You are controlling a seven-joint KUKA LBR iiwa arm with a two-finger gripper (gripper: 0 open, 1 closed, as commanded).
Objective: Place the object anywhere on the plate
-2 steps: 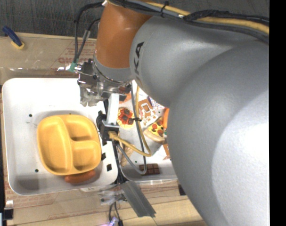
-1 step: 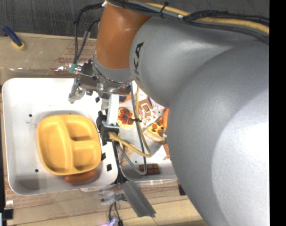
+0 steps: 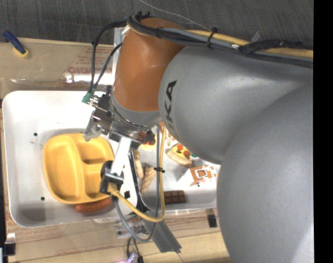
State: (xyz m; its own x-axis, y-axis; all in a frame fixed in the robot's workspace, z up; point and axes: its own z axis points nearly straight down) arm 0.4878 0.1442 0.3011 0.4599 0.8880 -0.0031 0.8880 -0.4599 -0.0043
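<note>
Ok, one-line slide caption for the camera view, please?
Grey KUKA arm reaches over a yellow divided plate in a white bin, chocolate bar lying off the plate.

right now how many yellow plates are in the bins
1. The yellow plate lies in the white bin at the view's left; the arm covers much to its right, so more may be hidden.

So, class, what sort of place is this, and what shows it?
Probably a robotics lab bench: a grey robot arm, a yellow plate in a white bin, a toy chocolate bar nearby.
</note>
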